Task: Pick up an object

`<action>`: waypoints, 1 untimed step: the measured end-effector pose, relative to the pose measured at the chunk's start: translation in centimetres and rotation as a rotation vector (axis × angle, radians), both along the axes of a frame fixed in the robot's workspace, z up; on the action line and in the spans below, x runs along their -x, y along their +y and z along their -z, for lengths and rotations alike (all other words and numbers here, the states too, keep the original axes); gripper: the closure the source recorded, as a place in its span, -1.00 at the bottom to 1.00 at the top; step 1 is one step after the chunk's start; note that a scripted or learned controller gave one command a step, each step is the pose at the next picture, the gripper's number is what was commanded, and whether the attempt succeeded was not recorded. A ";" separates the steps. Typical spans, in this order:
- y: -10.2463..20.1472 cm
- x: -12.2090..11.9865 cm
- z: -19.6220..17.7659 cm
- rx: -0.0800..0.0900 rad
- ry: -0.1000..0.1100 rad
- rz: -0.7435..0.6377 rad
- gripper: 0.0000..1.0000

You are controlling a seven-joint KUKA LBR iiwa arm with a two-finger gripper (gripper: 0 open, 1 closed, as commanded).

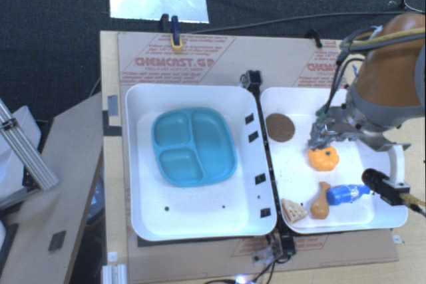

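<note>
1. The gripper hangs low over the right bin, in its middle part, with the grey arm coming in from the view's right. At this slant I cannot tell whether the jaws are spread or pressed together, and nothing shows pinched between them.
2. The likeliest thing to pick is the orange pumpkin-shaped toy. It sits on the bin floor just beside the gripper tips, toward the near edge of the worktop. Whether the tips touch it cannot be made out.
3. The toy looks roundish and a little wider than deep, with no marked long axis. Jaw heading should therefore matter little; what matters is a small shift toward the near edge so the jaws straddle it.
4. There is bare white floor on the toy's left, as far as the wall shared with the left bin.
5. The brown round disc lies apart, toward the far left of the toy.
6. The blue bottle-like toy, the tan drumstick and a pale wedge crowd the near edge, apart from the orange toy, though the bottle is the closest.
7. The blue divided plate lies in the left bin, well apart.
</note>
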State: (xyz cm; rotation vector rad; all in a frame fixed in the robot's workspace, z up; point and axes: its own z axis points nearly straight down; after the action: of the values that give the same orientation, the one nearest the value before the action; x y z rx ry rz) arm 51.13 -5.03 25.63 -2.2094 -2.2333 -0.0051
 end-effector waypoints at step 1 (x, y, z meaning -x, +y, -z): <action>5.8 -0.1 0.1 0.000 0.000 0.000 1.00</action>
State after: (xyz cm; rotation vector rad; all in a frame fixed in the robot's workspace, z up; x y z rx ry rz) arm 51.23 0.76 25.50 -2.2096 -2.2332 -0.0046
